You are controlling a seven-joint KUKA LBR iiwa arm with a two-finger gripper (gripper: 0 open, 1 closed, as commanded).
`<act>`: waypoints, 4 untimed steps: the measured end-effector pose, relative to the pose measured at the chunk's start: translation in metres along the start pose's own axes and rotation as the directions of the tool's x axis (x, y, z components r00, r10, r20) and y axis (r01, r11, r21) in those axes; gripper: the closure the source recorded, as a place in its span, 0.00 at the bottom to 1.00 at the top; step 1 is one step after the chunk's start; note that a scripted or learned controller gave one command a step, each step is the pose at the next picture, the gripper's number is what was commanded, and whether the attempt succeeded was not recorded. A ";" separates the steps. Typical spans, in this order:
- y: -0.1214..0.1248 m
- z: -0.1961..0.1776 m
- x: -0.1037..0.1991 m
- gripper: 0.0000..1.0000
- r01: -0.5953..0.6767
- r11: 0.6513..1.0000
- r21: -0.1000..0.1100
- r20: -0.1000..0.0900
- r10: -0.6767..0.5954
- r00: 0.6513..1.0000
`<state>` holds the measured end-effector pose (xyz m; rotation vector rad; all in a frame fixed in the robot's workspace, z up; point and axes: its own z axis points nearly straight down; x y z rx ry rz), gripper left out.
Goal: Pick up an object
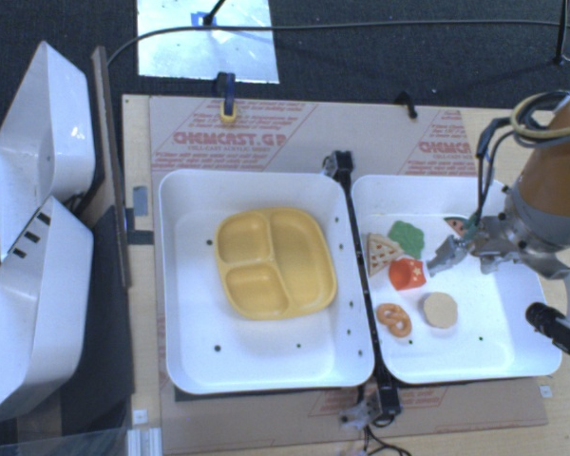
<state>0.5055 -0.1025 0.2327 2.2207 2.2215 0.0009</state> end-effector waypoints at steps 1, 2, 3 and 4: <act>0.000 -0.011 0.000 1.00 0.000 1.000 -0.001 0.000 0.000 1.000; 0.109 0.002 0.062 1.00 0.007 1.000 -0.001 -0.001 -0.007 1.000; 0.058 0.013 0.131 1.00 0.006 1.000 0.002 -0.002 -0.006 1.000; 0.058 -0.028 0.178 1.00 0.004 1.000 -0.003 -0.001 -0.004 1.000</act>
